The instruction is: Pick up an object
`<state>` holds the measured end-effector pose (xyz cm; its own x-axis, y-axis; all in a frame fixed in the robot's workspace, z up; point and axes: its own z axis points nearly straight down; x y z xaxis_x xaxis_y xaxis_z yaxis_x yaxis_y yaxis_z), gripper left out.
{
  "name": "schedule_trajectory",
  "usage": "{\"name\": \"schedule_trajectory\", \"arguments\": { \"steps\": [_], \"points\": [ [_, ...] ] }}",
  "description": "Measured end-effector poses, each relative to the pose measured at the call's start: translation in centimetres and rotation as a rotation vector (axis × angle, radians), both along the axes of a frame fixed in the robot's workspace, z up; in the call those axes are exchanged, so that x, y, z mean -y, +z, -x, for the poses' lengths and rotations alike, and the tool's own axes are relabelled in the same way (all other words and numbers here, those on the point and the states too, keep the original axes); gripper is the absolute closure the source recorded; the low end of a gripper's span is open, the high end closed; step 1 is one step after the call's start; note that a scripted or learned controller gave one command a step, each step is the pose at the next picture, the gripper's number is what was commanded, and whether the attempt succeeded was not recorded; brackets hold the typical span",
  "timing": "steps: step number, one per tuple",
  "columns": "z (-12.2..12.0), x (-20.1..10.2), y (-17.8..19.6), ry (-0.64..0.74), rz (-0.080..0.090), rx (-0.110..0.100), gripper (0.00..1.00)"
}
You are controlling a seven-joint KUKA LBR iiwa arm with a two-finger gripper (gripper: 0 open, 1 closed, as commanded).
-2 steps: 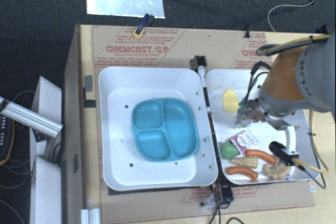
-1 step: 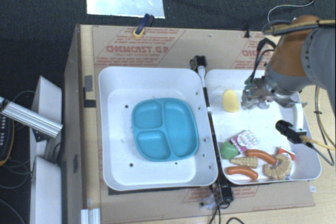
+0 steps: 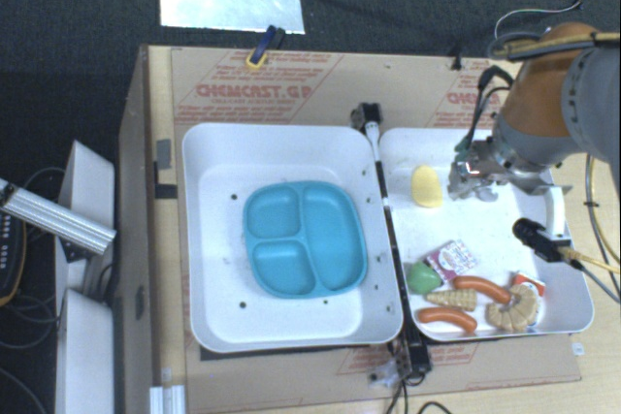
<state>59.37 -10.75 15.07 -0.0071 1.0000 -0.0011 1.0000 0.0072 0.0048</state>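
Camera view is showing the claw (image 3: 473, 181) hanging over the right bin (image 3: 572, 305); whether it is clenched or released, I cannot tell. Just beside it, a yellow object (image 3: 426, 186) is lying on the bin floor

I see a light blue divided plate (image 3: 305, 238) in the white left bin (image 3: 209, 170). Lower right, I see orange-red sausages (image 3: 479, 288), a green piece (image 3: 422, 279) and a pale yellow piece (image 3: 426, 186).
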Motion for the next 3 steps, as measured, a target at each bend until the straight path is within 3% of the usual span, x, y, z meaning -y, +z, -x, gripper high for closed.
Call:
{"name": "schedule_trajectory", "arguments": {
  "steps": [1, 2, 3],
  "points": [
    [0.0, 0.0, 0.0, 0.0, 0.0, 0.0, 0.0],
    [-0.7, -2.1, -6.0, -0.004, -0.002, -0.005, 0.0],
    [-6.7, -0.2, -6.6, -0.003, 0.0, -0.002, 0.0]
  ]
}}
